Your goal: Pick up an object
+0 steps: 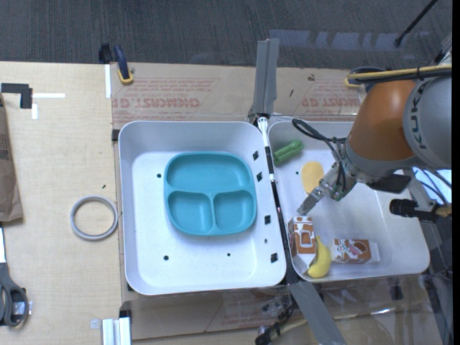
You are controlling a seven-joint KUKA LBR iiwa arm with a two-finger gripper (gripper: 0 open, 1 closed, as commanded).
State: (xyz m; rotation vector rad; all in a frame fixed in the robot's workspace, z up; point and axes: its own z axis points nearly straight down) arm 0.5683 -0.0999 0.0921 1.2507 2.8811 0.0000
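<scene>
My gripper (307,203) hangs over the right bin (402,264), reaching in from the right, with its tip just above a brown and white packet (302,236). A yellow banana (320,261) lies at that packet's lower end. A second brown and white packet (352,251) rests to the right of the banana. A pale yellow round piece (312,174) sits just up from the gripper. Beside the divider at the bin's back lies a green object (287,151). I see nothing held in the gripper.
The left bin (144,264) holds a teal divided plate (211,193). On the bench to the left lie a ring of tape (94,217) and scissors (11,302). A grey post (265,77) stands behind the bins' divider.
</scene>
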